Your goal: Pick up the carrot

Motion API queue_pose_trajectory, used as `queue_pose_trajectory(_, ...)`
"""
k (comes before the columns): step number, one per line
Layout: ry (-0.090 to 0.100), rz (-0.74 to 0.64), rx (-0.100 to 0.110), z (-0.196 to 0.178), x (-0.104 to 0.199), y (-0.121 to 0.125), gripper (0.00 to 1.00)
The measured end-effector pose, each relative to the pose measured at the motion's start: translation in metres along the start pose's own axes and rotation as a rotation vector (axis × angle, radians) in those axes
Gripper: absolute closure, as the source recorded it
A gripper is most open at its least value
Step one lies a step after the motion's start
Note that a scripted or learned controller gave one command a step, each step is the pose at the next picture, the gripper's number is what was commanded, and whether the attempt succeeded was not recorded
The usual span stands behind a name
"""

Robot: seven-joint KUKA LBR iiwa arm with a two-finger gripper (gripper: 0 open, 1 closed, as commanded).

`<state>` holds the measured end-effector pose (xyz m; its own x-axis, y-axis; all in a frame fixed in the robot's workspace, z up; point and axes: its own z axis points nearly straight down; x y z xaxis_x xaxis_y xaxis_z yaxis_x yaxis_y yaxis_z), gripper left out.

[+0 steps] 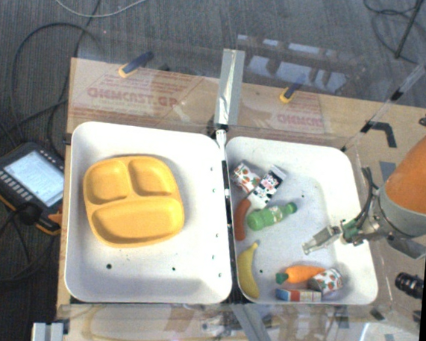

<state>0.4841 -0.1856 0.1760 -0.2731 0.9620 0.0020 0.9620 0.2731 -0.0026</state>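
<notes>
The carrot [302, 273] lay in the right bin [357, 189], near that bin's front edge and toward its right front corner, its length running roughly along that edge. A small patterned carton [329, 281] pressed against its right end, and a flat multicoloured block [298, 295] sat just in front of it, nearer the rim. A banana [247, 270] curved along the bin's left wall, near the carrot's left end but apart from it.

Farther back in the same bin, a green bottle [271, 216] lay tilted near the middle, with a red sausage-shaped piece [242, 208] just beside its left end. Two small printed cartons, one orange-spotted [246, 179] and one black and white [271, 184], stood close together near the back left corner.

The gripper [315, 243] hung over the right half of the bin, behind the carrot and apart from it; the jaws pointed toward the bin's middle, and whether they were open or closed could not be told. Nothing showed between them. The arm [416, 182] with its orange band came in over the bin's right wall.

The left bin [83, 273] held a yellow divided tray [134, 200] with three compartments, set near its middle toward the left wall. Both bins sat side by side on the bench [93, 94].
</notes>
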Motion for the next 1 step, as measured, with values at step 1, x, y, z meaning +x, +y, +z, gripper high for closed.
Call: queue_pose_trajectory(1,-0.009,-0.548,-0.009,0.0865,0.0059,0.0055,0.00)
